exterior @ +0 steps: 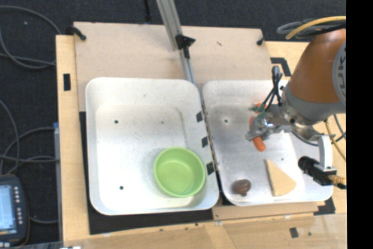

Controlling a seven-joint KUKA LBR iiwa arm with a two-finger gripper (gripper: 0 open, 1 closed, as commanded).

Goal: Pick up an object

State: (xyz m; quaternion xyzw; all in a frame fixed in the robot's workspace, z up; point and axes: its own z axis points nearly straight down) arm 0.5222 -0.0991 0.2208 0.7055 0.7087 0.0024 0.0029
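My gripper (259,130) hangs low over the middle of the right bin (228,103), below the grey and orange arm (317,76) that comes in from the right. A small orange object (260,146) lies right at the gripper's tip, partly hidden by it. Whether it is held is unclear. A tan wedge (280,179) rests near the right bin's front edge. A small brown round object (242,186) sits just left of the wedge. In the left bin (116,108), a green bowl (179,171) stands upright at the front right corner.
A slanted metal pole (169,9) rises from behind the bins, meeting the bench at the divide between them. Black clips (204,140) sit along that divide. Cables and a black fitting (315,171) trail at the arm's lower right.
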